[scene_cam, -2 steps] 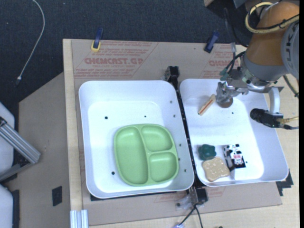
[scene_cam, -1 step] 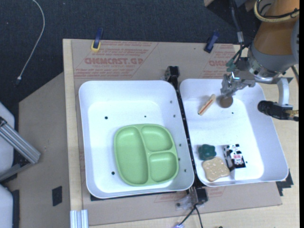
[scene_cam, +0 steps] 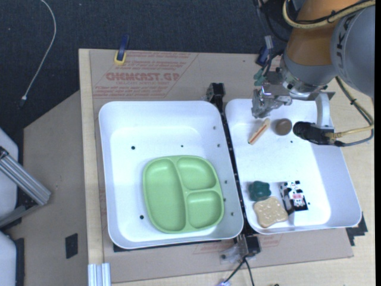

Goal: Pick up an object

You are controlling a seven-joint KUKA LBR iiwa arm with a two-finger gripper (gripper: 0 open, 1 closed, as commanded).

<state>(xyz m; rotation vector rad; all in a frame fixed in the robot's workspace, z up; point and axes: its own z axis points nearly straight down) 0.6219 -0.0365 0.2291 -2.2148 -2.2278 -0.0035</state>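
Note:
My gripper hangs over the far left part of the right bin, just above the upper end of an orange stick-shaped object. A small brown round object lies just to the right of the stick. Near the front of the same bin lie a dark green piece, a tan toast-like piece and a small black-and-white object. Nothing shows between the fingers.
The left bin holds a green divided plate. A black clamp sits at the far edge between the bins. A black cylindrical part with cables juts in at the right bin's far right.

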